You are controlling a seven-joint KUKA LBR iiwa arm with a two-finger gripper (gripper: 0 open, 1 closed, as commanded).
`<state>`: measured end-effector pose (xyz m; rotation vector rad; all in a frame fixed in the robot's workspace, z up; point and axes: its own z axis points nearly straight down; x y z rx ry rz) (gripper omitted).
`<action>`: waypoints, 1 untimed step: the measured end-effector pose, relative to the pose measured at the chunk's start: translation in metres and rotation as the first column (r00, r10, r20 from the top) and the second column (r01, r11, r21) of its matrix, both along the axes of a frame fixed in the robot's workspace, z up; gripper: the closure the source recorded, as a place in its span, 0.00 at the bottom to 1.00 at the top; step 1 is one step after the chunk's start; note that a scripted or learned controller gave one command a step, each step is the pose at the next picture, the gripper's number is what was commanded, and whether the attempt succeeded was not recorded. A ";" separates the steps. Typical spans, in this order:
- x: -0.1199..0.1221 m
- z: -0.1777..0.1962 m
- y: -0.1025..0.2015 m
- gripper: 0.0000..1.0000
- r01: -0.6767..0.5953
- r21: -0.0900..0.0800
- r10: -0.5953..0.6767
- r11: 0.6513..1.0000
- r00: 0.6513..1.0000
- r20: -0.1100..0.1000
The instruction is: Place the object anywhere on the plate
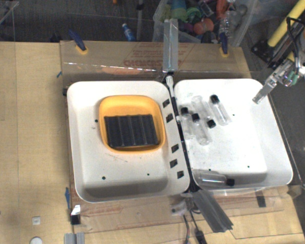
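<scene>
The vials [206,117] are seen clustered in the right bin [254,151], near its upper left, clear with black caps, their long axes running mostly up-down and slightly tilted; one more lies at the bin's lower edge. The gripper [259,96] is held at the bin's upper right rim, so the vials lie to its left and a little lower. Nothing is seen held by it, and its state cannot be told. The plate [105,108] sits in the left bin [86,177], further left.
</scene>
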<state>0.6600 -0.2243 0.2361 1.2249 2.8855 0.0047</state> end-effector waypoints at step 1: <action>-0.009 -0.003 0.003 0.00 -0.291 -0.001 0.291 0.957 0.957 -0.004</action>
